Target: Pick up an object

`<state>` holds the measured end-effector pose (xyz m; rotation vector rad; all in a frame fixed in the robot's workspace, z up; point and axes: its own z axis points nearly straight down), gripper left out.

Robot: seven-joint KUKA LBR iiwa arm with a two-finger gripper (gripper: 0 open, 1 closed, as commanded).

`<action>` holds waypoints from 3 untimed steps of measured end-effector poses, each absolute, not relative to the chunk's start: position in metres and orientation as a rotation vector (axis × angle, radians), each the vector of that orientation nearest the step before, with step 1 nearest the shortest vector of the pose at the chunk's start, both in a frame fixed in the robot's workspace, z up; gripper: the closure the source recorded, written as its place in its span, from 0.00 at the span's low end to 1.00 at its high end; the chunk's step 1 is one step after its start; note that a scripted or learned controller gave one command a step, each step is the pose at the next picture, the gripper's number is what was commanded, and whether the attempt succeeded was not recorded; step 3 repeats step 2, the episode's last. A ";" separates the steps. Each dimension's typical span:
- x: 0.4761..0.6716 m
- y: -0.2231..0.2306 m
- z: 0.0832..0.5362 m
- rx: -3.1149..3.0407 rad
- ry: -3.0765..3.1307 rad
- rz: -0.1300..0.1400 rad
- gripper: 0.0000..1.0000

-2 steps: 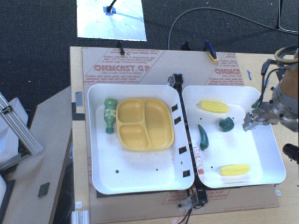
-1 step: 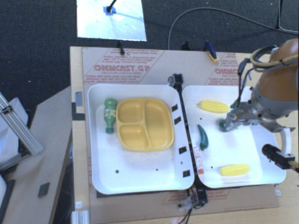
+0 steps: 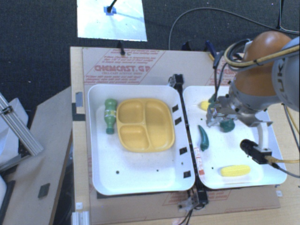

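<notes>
Across the desk [image 3: 140,62] I am seeing two white bins sitting side by side. Toward the left bin's [image 3: 140,179] left wall a green bottle [image 3: 110,116] is lying on its side, just beside a yellow divided tray [image 3: 144,124] that is taking up the bin's middle.

Moving right past the black divider, the right bin [image 3: 220,182] is carrying a dark green chili pepper [image 3: 204,138] near its left wall, lying roughly lengthwise. A small yellow piece [image 3: 204,105] is resting near the bin's far left corner. A yellow corn cob [image 3: 235,171] is lying near the bin's front edge, well apart from the pepper.

My arm is reaching in from the right, and the claw [image 3: 216,115] is hanging low over the far middle of the right bin. A dark teal object [image 3: 228,124] is sitting just beside its tips; I cannot tell how far the claw is opening, or whether it is gripping anything.
</notes>
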<state>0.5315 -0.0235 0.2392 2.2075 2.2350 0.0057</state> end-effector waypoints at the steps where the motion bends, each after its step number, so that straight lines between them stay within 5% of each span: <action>1: 0.543 0.040 0.234 2.208 2.235 0.005 1.00; 2: 0.544 0.091 0.233 2.209 2.234 0.005 1.00; 3: 0.544 0.091 0.233 2.209 2.234 0.005 1.00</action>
